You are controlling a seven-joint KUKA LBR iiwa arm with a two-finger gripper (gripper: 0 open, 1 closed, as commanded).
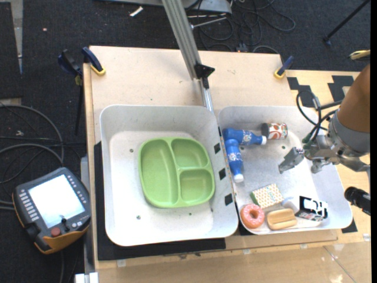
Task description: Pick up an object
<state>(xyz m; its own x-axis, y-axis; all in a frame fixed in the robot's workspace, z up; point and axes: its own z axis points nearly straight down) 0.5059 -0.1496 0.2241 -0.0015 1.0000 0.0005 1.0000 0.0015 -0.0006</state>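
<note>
Pick not started yet: end effector (pixel 293 158) is hanging over bare floor of the right bin (pixel 330 184) with nothing between its fingers (can't tell how wide they're set), while blue bottles (pixel 237 149), donut (pixel 253 216) and the rest are lying untouched.

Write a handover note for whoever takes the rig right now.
Tool: low over the right bin, nothing seen between its fingers; open or shut can't be told.
Right bin: two blue bottles at the left wall, a can at the back, donut, bun, patterned block and a black-white item at the front.
Left bin: green tray.
Done: nothing picked.
Left: grasp and lift one object.
</note>
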